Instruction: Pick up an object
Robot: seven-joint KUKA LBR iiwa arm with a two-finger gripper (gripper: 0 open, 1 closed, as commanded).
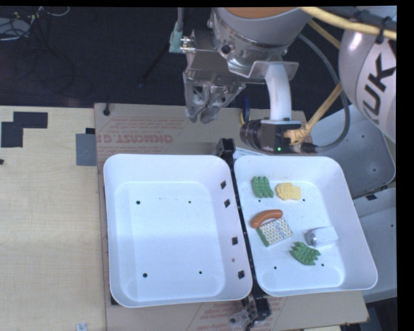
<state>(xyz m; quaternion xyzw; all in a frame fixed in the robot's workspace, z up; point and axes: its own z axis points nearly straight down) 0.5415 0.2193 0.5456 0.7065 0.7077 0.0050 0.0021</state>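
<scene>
Camera view: gripper (206,111) above bins, w/o obj.

A robotics laboratory was indicated. Two shallow white bins (169,171) were fixed side by side on a cardboard sheet (155,132) laid over a plywood tabletop (45,213). An industrial arm (259,26) was mounted above them, cables (330,19) were routed alongside, and black fabric (84,52) was hung behind.

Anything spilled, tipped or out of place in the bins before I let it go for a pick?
Nothing stands out. The green pieces, yellow piece, orange sausage, checked block and small white item all lie inside the right bin.
</scene>
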